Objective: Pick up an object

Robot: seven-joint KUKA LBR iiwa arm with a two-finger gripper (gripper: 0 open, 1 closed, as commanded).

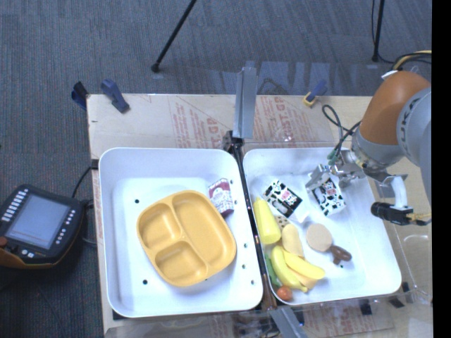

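1. Where the gripper (325, 178) reaches into the right bin (373, 259), a small black-and-white cow-patterned carton (330, 196) sits directly under it, tilted; the metal fingers are at the carton's top edge, but whether they clamp it or stand apart cannot be told from this angle.
2. At about nine o'clock from that carton, near it, lies a second cow-patterned carton (282, 198), also askew.
3. Toward seven o'clock, a yellow corn cob (266, 221) lies along the bin's left wall, and a round tan disc (319, 237) sits at six o'clock with a small brown piece (340, 253) just beside it.
4. Further down, at seven o'clock, bananas (299, 267) cluster near the bin's front left corner, a pale pear-like piece (292, 239) touching them.
5. Across the divider at nine o'clock, the left bin (120, 189) holds a yellow divided tray (185, 238), with a small red-and-white carton (222, 196) at the tray's one o'clock edge.
6. Well apart, at the far nine o'clock, a handheld control pendant (36, 224) rests on the carpet.
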